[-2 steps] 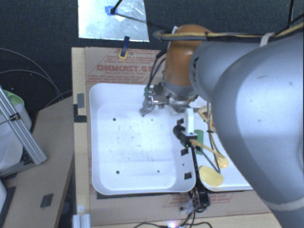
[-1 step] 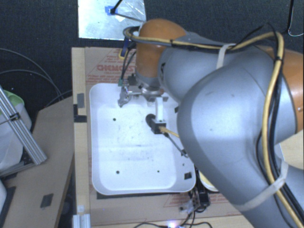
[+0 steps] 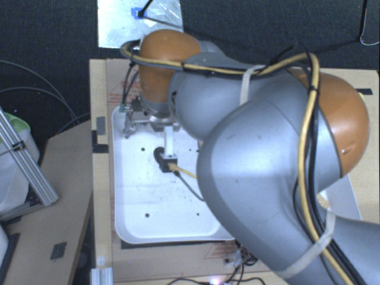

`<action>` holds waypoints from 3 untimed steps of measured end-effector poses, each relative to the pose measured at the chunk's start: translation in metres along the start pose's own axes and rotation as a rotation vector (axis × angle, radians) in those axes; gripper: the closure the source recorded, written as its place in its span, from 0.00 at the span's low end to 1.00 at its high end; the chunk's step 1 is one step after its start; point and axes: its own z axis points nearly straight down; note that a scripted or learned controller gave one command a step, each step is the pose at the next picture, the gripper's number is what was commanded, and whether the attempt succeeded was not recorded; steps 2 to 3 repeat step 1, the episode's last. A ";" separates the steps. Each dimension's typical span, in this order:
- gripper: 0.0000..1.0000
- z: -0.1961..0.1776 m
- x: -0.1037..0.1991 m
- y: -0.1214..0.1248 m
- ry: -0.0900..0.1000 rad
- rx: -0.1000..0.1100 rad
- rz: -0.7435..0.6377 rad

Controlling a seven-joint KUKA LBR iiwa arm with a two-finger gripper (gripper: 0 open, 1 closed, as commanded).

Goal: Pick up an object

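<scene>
The left white bin [image 3: 148,212] lies in the middle of the camera view, its floor showing a few small dark specks. My gripper [image 3: 133,123] hangs low over the bin's far left corner, beneath the orange wrist band [image 3: 163,55]. Its metal body sits close to the bin's back rim. The bulky grey arm [image 3: 267,147] sweeps in from the right and hides the right bin and the right side of the left bin.
A shiny foil sheet [image 3: 139,13] lies on the dark floor behind the bench. An aluminium frame [image 3: 27,171] slants at the far left above a tan board [image 3: 65,177]. Cables run over the arm and the bench's front edge [image 3: 231,260].
</scene>
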 end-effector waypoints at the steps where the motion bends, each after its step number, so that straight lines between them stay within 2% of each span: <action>1: 1.00 -0.012 -0.003 0.002 -0.003 -0.003 0.000; 3: 1.00 -0.012 -0.003 0.002 -0.003 -0.003 0.000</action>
